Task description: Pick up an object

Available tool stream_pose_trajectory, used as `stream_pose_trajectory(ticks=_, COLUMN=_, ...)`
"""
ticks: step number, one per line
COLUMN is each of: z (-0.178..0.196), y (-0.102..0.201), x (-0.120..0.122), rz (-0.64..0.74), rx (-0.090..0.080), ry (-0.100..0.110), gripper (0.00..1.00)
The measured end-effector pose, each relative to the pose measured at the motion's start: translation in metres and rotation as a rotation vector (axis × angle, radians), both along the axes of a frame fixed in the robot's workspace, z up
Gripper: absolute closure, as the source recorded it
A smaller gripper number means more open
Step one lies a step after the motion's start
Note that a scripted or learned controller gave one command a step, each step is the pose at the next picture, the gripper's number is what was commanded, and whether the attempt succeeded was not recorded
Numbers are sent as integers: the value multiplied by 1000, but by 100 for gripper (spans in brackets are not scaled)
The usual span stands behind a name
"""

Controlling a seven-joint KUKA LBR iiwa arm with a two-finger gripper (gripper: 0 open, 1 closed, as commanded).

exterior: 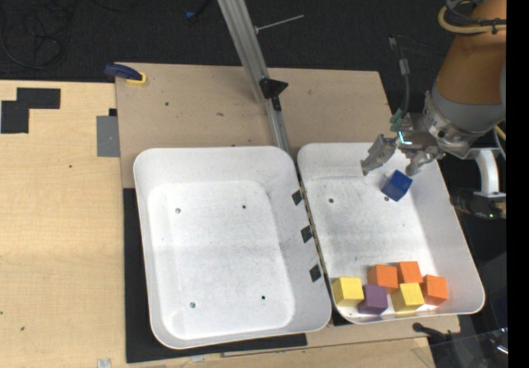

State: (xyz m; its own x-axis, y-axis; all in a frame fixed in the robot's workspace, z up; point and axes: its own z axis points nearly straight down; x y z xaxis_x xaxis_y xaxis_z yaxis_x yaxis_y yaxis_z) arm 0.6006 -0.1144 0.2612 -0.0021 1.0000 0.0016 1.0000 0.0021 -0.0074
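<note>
Arm: the grey arm with its orange band (473, 50) reached in from the right, above the far part of the right bin.
Hand: the hand (399, 161) hung over the far right part of the right bin (347, 217), its two fingers spread wide, one finger (377, 155) pointing left and down, the other toward the blue block.
Blue block: a blue block (397, 185) sat just below the spread fingers, tilted, and whether it rested on the bin floor or hung from a fingertip could not be told; it was not clamped between the two fingers.
Other blocks: along the near edge of the right bin lay a cluster touching one another: a yellow block (348, 289), a purple block (376, 298), a second yellow block (407, 297), and three orange blocks (395, 274) around them.
Left bin: the left bin (165, 184) stood beside the right one on the desk (58, 217).
Rail: a metal rail (244, 31) slanted down toward the gap between the bins.
</note>
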Motion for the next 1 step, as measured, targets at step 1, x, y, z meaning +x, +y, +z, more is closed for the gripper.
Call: stream_pose_trajectory(ticks=1, z=2, y=-1, x=1, rz=-2, rx=-1, ry=-4, gripper=0)
